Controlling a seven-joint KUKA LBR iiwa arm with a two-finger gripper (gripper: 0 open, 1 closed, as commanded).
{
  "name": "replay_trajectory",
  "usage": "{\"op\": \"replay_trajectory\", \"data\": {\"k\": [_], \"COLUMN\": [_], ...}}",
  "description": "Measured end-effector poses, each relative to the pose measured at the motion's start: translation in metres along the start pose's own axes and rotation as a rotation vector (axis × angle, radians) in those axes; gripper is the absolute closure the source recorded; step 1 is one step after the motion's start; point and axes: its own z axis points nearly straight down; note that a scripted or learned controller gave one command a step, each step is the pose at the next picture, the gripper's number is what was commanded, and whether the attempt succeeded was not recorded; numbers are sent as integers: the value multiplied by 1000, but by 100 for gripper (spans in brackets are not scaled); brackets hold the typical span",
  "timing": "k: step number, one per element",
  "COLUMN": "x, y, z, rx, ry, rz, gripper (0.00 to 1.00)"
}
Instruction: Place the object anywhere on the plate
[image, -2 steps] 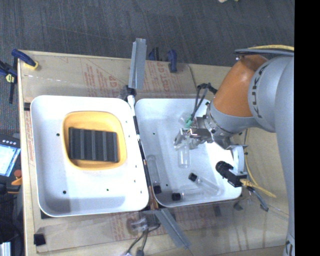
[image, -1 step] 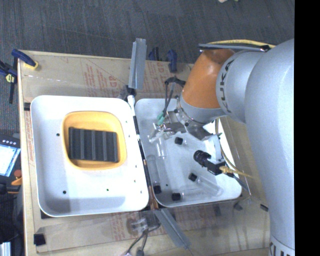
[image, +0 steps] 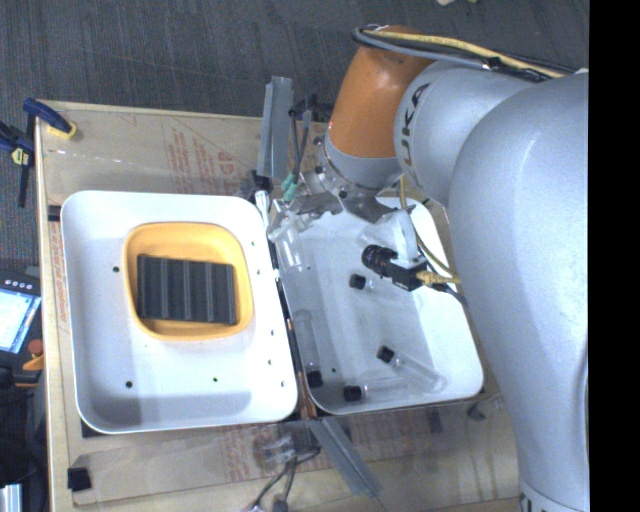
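Note:
A yellow plate (image: 186, 240) with a dark ribbed centre lies in the left white bin (image: 100, 390). My gripper (image: 285, 218) is low over the far left corner of the right bin (image: 440, 360), just beside the wall between the two bins. The wrist and its orange band (image: 375, 95) hang over that corner and hide what lies under them. A small green piece (image: 290, 186) shows at the wrist's left side; I cannot tell whether it is the object or part of the tool. No object lies on the plate.
A black fitting with a cable (image: 388, 264) sits on the arm over the right bin. Small dark bits (image: 384, 354) dot that bin's floor. A metal bracket (image: 275, 125) stands behind the bins. A blue clamp (image: 48, 116) is at the bench's far left corner.

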Motion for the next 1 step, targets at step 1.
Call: {"op": "replay_trajectory", "data": {"k": [1], "x": [42], "y": [18], "z": [28], "rx": [3], "ry": [2], "rz": [-230], "gripper": [100]}}
